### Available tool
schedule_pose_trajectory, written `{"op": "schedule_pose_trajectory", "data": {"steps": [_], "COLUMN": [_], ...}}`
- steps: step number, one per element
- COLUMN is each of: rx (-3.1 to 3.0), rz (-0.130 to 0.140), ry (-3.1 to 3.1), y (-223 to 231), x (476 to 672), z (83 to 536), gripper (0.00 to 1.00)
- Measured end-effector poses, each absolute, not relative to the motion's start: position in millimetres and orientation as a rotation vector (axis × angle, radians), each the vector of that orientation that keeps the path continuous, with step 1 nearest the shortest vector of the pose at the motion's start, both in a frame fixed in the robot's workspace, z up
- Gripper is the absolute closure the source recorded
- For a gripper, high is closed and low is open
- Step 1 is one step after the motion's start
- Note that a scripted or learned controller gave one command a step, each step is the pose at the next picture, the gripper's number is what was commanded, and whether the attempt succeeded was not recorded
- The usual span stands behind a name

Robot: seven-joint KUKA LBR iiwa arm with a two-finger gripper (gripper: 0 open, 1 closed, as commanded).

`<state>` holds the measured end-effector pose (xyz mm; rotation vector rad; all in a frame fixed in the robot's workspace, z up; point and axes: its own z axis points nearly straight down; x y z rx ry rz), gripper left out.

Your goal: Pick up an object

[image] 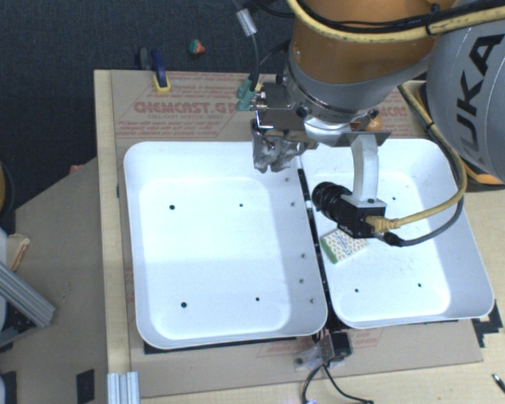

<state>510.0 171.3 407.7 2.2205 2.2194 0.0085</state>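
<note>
A small flat packet with a speckled white and green face lies in the right bin, close to its left wall. A black cylindrical part mounted on the arm overlaps the packet's upper edge. My gripper hangs over the far right corner of the left bin, near the divider between the bins. It is up and to the left of the packet and apart from it. Nothing shows in the gripper. The orange and grey wrist covers the back of the right bin.
The bins rest on a brown board with red lettering. A blue and yellow clamp grips the board's back edge. A yellow cable loops over the right bin. A small connector sits at the front between the bins.
</note>
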Motion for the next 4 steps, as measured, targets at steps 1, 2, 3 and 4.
{"op": "schedule_pose_trajectory", "data": {"steps": [1,2,3,4], "rx": [2.219,2.217,2.227,2.210], "rz": [-0.013,0.023,0.010,-0.005], "ry": [2.231,2.218,2.206,2.239], "y": [227,194,103,232], "x": [517.7,479.2,480.1,492.1], "z": [330,457,494,458], "gripper": [1.00,1.00,1.00,1.00]}}
